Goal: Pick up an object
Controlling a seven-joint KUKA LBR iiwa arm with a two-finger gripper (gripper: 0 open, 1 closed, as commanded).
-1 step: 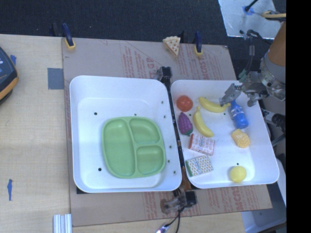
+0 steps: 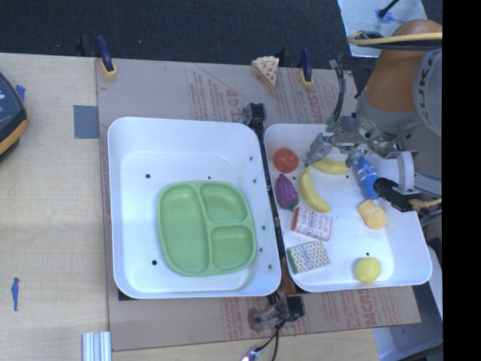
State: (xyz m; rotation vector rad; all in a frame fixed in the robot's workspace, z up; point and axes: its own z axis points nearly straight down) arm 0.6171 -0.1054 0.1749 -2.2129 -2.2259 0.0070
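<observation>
My gripper (image 2: 325, 147) hangs low over the back of the right bin (image 2: 402, 247), with the grey arm and its orange band behind it at the right. Just below it lies a yellow banana (image 2: 331, 166), and a second banana (image 2: 312, 192) lies a little nearer the front. A red tomato (image 2: 285, 159) sits to the gripper's left, with a purple fruit (image 2: 286, 192) in front of it. A blue bottle (image 2: 366, 176) lies to the gripper's right. I see nothing lifted off the bin floor.
The right bin also holds a red-and-white carton (image 2: 311, 222), a green-and-white carton (image 2: 307, 256), a lemon (image 2: 367, 269) and a yellow block (image 2: 371, 214). A green divided plate (image 2: 207, 226) lies in the left bin (image 2: 135, 171). A cheese wedge (image 2: 264, 70) sits behind the bins.
</observation>
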